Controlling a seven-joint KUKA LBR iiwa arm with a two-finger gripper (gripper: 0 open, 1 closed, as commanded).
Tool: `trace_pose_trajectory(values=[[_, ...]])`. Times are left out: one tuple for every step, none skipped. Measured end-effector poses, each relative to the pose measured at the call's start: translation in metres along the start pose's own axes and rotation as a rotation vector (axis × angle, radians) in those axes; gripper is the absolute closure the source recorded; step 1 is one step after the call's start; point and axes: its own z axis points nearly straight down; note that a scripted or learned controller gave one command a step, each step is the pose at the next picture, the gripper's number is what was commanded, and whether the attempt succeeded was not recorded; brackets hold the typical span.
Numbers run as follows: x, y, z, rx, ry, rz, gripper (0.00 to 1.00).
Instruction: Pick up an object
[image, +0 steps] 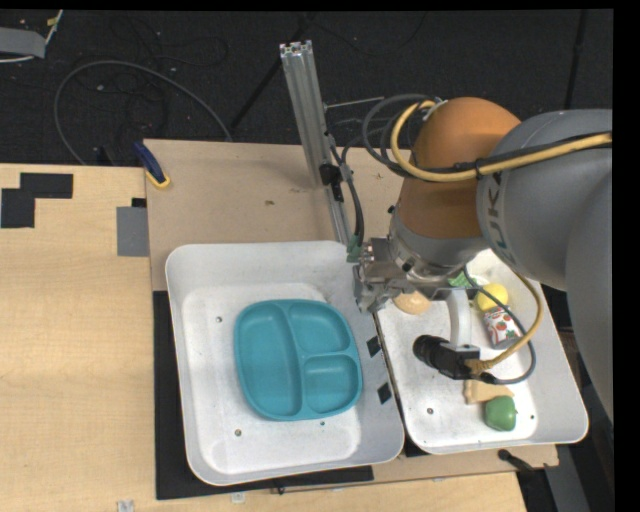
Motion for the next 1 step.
trace_pose_trajectory(values=[[0.0500,0.0205,-0.0027,-0.001,0.001,0.000,1.00]])
